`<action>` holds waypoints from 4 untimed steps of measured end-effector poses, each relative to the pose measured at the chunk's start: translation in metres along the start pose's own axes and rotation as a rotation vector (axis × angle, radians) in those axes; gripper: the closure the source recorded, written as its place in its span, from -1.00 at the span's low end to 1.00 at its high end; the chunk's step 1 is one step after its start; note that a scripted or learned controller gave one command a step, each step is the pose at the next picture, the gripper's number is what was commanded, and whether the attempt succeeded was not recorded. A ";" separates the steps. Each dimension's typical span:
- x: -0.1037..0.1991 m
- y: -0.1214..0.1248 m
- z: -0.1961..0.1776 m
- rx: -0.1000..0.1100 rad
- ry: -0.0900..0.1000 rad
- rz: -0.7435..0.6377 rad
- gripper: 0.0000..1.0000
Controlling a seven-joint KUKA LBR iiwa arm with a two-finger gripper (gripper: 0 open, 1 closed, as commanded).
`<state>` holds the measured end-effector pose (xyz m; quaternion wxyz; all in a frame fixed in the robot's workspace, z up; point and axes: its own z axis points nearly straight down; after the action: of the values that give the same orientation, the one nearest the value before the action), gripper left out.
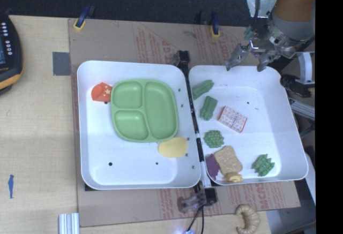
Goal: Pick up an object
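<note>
Green toys [208, 108] lie below gripper [247, 62].

Blue clamps [215, 23] along the cardboard sheet [134, 40]

robot lab, clamped cardboard [161, 35], teach pendant [8, 48]

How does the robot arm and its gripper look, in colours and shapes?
The arm is a thick round column, orange above and grey near the wrist, with a dark cable looping beside it. The gripper has two thin, dark metallic fingers below a grey body.
</note>
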<state>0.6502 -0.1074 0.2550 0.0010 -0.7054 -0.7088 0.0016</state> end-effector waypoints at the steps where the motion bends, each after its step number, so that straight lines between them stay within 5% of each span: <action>1: 0.017 -0.035 0.067 0.009 0.001 0.002 -1.00; 2: 0.045 -0.066 0.064 0.004 0.001 -0.003 -1.00; 3: -0.015 -0.072 0.165 -0.006 -0.004 0.003 -1.00; 4: -0.021 -0.052 0.053 -0.012 -0.002 0.001 -1.00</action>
<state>0.5982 -0.1290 0.2018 -0.0039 -0.7057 -0.7085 -0.0022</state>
